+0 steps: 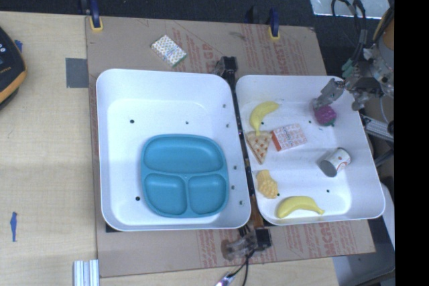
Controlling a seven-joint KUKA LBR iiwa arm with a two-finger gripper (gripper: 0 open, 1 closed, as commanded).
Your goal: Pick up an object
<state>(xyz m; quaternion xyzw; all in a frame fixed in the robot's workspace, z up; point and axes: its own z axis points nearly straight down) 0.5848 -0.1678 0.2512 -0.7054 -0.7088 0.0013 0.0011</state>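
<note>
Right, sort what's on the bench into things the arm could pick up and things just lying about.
For picking, in the right bin:
- purple toy, next to the gripper
- upper banana
- lower banana
- pizza slice
- red and white card
- small can
- yellow lump

Lying about:
- blue divided tray in the left bin
- patterned packet on the cardboard
</note>
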